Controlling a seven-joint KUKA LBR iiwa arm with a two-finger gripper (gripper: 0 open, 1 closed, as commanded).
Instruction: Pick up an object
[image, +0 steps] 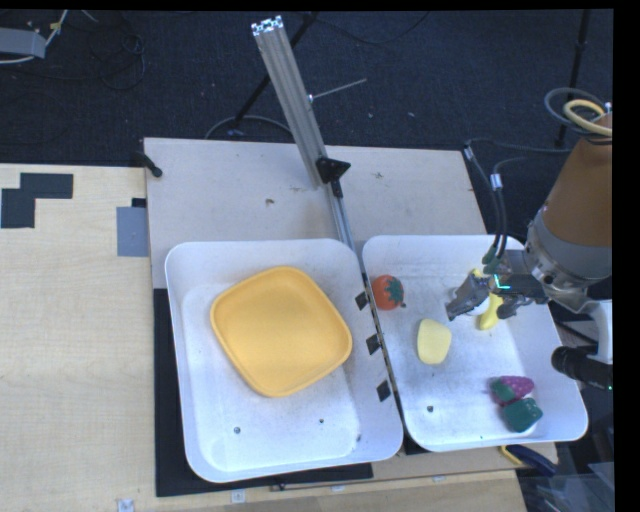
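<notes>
My gripper (487, 303) hangs low over the right bin (455, 420), near its right side, and looks open. A small yellow object (488, 318) lies in the bin just under it, showing between the two spread fingers and partly hidden by them. A pale yellow lump (434, 342) lies to the gripper's left. Near the divider, at the bin's left edge, rests a red tomato-like object (388, 292) with a green top. A purple object (512, 386) and a green one (522, 413) lie together in the near right corner.
The left bin (200, 420) holds a large yellow square plate (280, 330). A slanted metal rail (300, 110) runs down to the divider between the bins. The arm's orange-banded body (585, 195) stands over the right bin's far right side.
</notes>
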